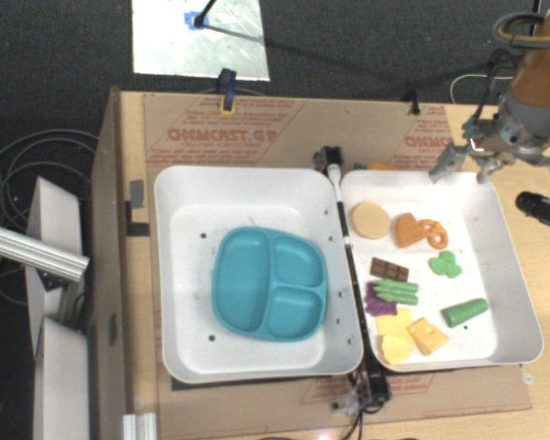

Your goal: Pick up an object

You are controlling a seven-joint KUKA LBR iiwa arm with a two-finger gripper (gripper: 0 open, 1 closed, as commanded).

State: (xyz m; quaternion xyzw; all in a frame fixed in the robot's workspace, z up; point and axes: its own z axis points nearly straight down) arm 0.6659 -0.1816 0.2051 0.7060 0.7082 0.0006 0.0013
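Over the far right corner of the desk, the jaws [463, 164] hang spread apart with nothing between them, just above the back rim of the right bin [518, 273]. That bin has the toy food: a tan round cookie [369, 220], orange pretzel [422, 232], chocolate bar [389, 269], green leafy bit [445, 265], green beans [397, 291], a cucumber [465, 312] and yellow cheese [427, 336] near the front. The left bin [183, 246] carries a blue divided plate [269, 283].

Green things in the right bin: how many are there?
3: a leafy piece toward the right side, a bean bundle mid-bin, and a cucumber nearer the front. None looks hidden.
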